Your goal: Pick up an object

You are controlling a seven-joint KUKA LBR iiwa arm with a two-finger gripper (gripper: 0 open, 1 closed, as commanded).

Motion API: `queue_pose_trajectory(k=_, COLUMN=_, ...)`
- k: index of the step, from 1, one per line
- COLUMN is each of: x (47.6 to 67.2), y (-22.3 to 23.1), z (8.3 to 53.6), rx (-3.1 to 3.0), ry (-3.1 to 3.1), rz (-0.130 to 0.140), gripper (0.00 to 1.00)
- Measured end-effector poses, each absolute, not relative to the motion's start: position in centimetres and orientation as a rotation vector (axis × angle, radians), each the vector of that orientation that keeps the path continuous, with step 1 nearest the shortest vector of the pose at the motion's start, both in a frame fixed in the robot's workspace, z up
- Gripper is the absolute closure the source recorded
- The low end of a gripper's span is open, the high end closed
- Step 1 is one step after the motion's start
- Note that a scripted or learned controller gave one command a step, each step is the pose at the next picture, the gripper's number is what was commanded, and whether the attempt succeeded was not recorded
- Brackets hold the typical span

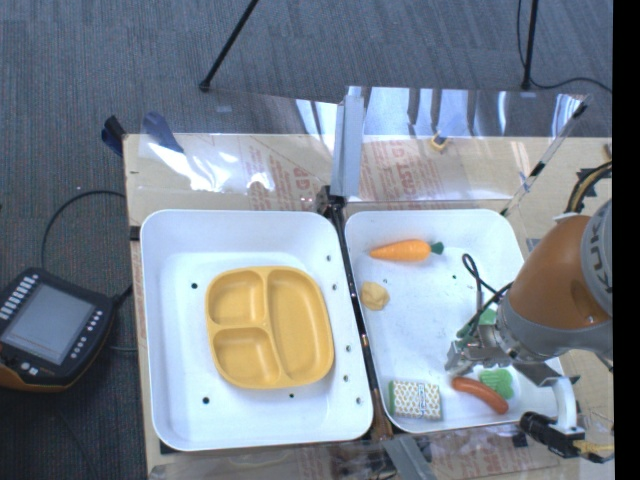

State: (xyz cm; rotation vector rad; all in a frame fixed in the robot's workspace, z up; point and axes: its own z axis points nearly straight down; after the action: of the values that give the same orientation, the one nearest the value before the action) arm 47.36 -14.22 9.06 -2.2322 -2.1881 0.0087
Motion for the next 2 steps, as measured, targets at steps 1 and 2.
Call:
queue_pose_trajectory(k=1, x=47.35, y=-14.24, z=9.05, rx=-2.234, ry=-2.186, rz=0.009, gripper=0.0)
queue_pose_trajectory(k=2, x=47.35, y=-14.24, z=9.05, rx=-2.234, ry=-2.186, rz=0.009, gripper=0.0)
